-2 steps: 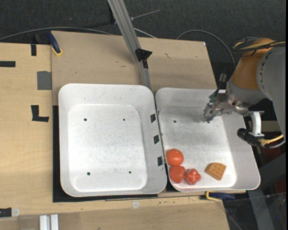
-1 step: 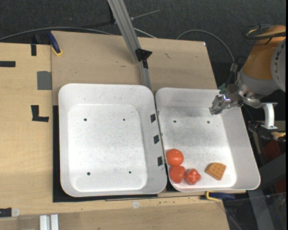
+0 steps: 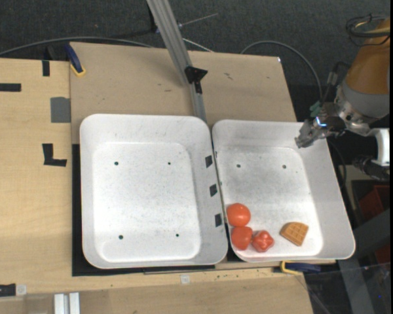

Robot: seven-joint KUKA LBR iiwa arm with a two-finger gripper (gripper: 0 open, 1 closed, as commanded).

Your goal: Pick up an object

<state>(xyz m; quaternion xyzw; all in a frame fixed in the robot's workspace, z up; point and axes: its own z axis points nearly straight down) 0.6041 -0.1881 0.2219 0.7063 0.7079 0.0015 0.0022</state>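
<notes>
Two bins (image 3: 144, 129), white plastic, matt, finely speckled. Bench (image 3: 249, 87), pale wood board, smooth. Slanted pole (image 3: 173, 34), ribbed grey metal; tomato (image 3: 238, 214), glossy orange-red; waffle piece (image 3: 294, 233), tan, gridded.

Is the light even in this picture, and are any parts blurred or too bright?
In the camera view the light is soft and fairly even; the left white bin looks brightest along its rim, with faint grey shading inside. The small red and orange objects are sharp enough. The gripper at the right white bin's top edge is small and slightly blurred.
</notes>
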